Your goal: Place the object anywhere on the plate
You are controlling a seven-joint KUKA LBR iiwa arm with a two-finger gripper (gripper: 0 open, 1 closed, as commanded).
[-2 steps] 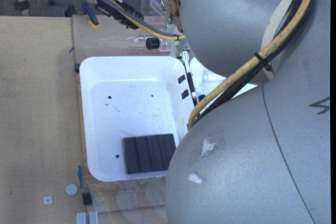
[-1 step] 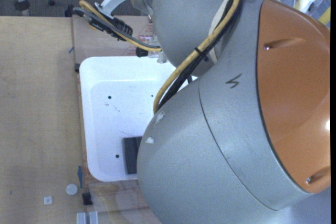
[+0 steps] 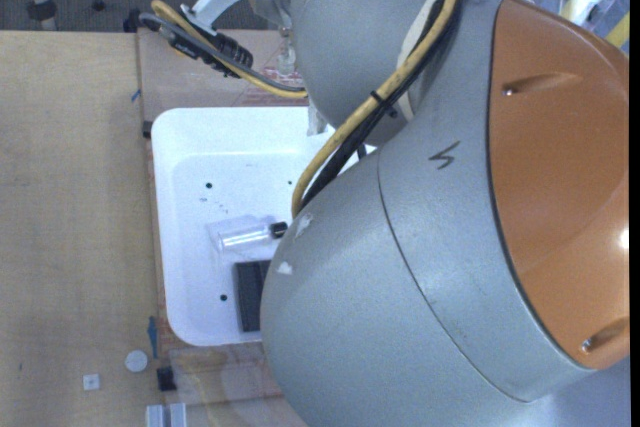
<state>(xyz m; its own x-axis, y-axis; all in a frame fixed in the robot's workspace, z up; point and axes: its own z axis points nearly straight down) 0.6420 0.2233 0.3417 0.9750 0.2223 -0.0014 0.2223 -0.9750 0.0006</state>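
The arm (image 3: pixel 440 215) takes up most of what I can see from here: its grey housing bulges across the right and lower part of the view, with a broad orange panel (image 3: pixel 560 175) on the far right and a second grey segment higher up near the top centre. A yellow and black cable bundle (image 3: pixel 400 75) runs down along that upper segment and across the joint. I cannot make out the gripper behind all this bulk, so I cannot tell how it stands or whether it has anything. Under the arm, the white bin (image 3: pixel 185 225) sits on the tan bench (image 3: pixel 70 215); I see its left wall, its near left corner and part of its floor, and the rest is covered by the arm. On the bin floor lies a dark flat rectangular object (image 3: pixel 250 295), its right side running under the arm's edge. Just above it, apart from it, lies a small clear tube with a black cap (image 3: pixel 246 235), the cap end pointing toward the arm. I cannot make out a plate in the part of the bin that shows. Beyond the bin's far edge a black clamp-like fitting (image 3: pixel 205 43) holds the cable. On the bench near the bottom left sit a small round grey disc (image 3: pixel 136 361) and a tiny square piece (image 3: pixel 91 381).
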